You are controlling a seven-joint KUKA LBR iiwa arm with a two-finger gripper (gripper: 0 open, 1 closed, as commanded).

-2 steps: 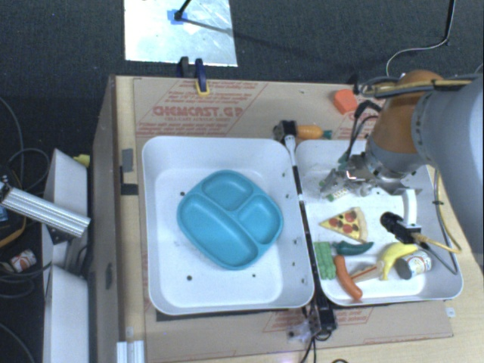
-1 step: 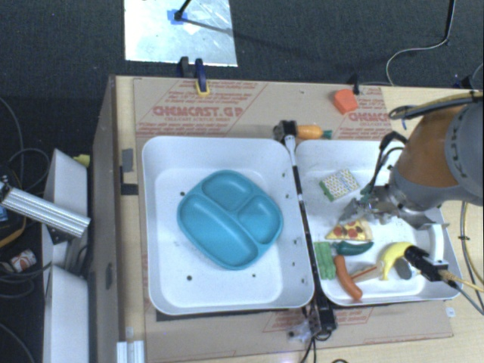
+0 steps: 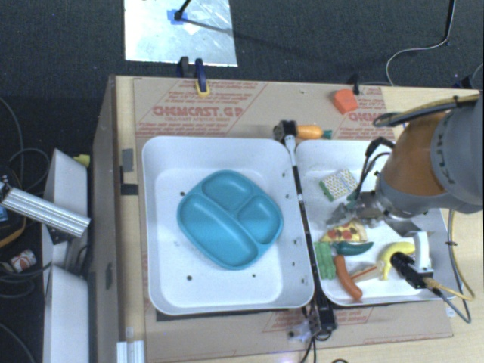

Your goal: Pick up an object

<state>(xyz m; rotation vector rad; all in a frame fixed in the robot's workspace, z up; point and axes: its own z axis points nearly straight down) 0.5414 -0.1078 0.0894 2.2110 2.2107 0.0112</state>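
The arm [image 3: 427,165] comes in over the right bin's [image 3: 318,153] right side, gripper [image 3: 355,209] low near the bin's middle; can't tell the jaw state. The toys crowd the front half: pizza slice [image 3: 342,233], green piece [image 3: 326,260], hot dog [image 3: 347,277], banana [image 3: 394,255]. A checkered piece [image 3: 337,182] sits toward the back. The left bin [image 3: 170,278] has a blue tray [image 3: 230,218] mid-floor, with open room all around it.

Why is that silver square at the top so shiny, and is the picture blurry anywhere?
In the camera view, the silver sheet on the dark floor throws back the room light, giving pale glare patches. The blue tray looks evenly lit with a soft shadow under its edge. The small toys by the end effector look a bit soft and hard to make out.
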